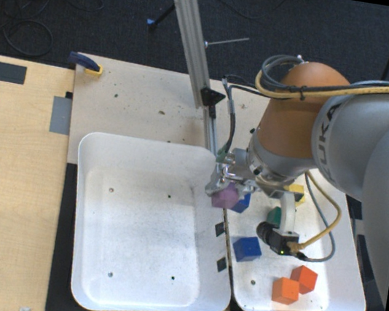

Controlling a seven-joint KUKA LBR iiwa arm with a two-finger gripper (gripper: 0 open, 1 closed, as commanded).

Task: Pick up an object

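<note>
So the big grey arm reaches in from 3 o'clock and covers much of the right bin. The left bin takes up the middle of the table. The gripper hangs right over the divide between the two bins, and a purple block sits between its fingers, so I'd call them clenched on it; it looks lifted off the bin floor, though I can't be sure from this angle. Just at 4 o'clock from it is a blue piece, then a blue cube further down. Two orange blocks sit at 5 o'clock, well apart from the grab.
</note>
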